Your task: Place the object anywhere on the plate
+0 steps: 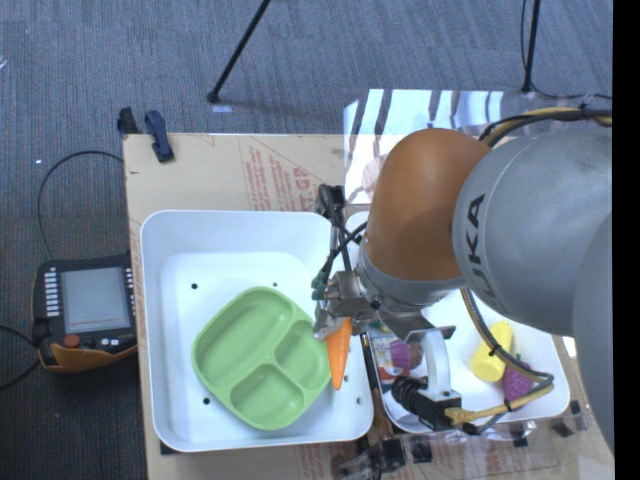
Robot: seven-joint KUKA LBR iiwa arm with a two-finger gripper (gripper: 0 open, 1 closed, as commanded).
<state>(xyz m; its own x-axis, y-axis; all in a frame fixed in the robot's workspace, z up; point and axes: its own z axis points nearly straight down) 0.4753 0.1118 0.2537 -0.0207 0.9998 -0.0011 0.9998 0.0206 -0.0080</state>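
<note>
Claw (333, 320) grips orange plastic carrot (339, 353) vertically, tip down, at green compartmented plastic plate (262, 358) right rim, presumably for release.

A single fixed camera looks down from above the bench at a slant; the left bin (160, 318) sits at lower centre-left, the right bin (555, 388) at lower right, carpeted floor (150, 48) across the top; the arm (500, 238) enters from the right, near the lens and large in frame.
</note>
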